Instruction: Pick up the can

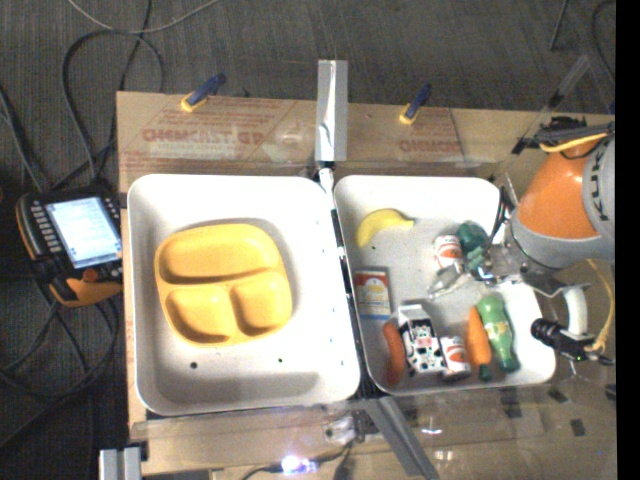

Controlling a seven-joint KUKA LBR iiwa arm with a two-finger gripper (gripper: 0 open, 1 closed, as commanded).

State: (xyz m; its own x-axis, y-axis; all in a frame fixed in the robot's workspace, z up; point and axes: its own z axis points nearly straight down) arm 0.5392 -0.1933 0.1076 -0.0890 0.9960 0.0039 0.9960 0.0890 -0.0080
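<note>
Metallic gripper sits in the right bin, fingers spread, nothing between them. Red-and-white cylindrical can lies just beside it, toward the far edge. Curved yellow banana nearby.

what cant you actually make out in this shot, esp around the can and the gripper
- Gripper in the camera view: its fingers are small and blurred, so their state is unclear.
- Can: the gripper's body crowds its right side, and its label is too small to read.
- Arm: cut off by the right edge.
- Small box in the right bin: its print is too small to read.
- Handheld screen left of the bench: its text is too blurred to read.
</note>
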